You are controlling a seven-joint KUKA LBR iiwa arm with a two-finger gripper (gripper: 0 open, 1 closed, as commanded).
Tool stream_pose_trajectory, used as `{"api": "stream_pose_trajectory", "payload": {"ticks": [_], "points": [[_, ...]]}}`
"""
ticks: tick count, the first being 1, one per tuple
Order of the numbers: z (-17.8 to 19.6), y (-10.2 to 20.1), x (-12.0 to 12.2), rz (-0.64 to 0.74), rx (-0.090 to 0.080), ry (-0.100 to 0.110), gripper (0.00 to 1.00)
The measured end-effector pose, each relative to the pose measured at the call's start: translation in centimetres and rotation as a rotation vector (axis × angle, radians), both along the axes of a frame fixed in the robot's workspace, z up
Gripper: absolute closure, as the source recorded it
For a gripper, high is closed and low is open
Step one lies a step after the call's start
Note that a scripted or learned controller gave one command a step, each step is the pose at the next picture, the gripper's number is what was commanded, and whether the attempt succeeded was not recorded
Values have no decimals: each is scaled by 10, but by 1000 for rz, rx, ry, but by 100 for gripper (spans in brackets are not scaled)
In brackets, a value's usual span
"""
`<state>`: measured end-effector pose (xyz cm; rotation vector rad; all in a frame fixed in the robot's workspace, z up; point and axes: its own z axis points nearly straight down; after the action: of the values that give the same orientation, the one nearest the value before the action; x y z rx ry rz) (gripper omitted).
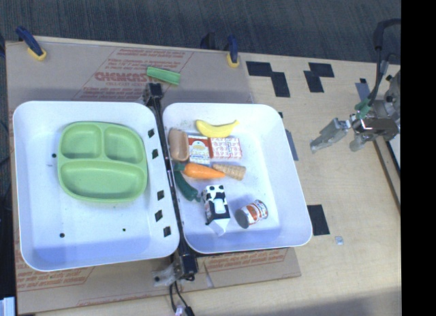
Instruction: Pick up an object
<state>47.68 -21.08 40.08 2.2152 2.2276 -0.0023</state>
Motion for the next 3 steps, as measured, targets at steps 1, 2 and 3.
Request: {"api": "stream_pose_trajectory", "payload": {"ticks": [1, 2, 3], "points": [[86, -1, 1, 0, -3, -9, 0], [-35, 30, 6, 0, 1, 1, 0], [7, -1, 0, -1, -1, -3, 0]]}}
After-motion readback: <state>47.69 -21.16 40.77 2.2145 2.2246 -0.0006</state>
